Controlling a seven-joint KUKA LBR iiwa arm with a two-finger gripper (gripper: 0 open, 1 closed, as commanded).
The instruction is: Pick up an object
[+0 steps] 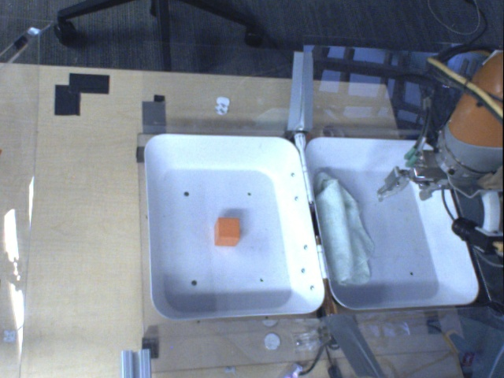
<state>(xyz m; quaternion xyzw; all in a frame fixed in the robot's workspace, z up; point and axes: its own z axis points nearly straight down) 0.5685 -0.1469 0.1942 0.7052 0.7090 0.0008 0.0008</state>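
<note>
An orange cube (227, 231) sat near the middle of the left bin (169, 172), well apart from its walls. A crumpled pale-green cloth (344, 227) lay lengthwise in the right bin (441, 282), along its left wall just beside the divide between the two bins. The arm (476, 124) reached in from the right, and its hand (403, 178) hung over the far part of the right bin, to the right of the cloth and apart from it; nothing was between its fingers, which looked spread apart and released. The cube appeared small, light and stiff, probably foam or wood, so a pinch across two opposite flat faces would likely hold it squarely, though a slightly turned approach could nudge it away across the smooth bin floor. The cloth would be soft and limp; a pinch on a raised fold near its middle seemed the surest hold, and it would sag and trail when lifted.
</note>
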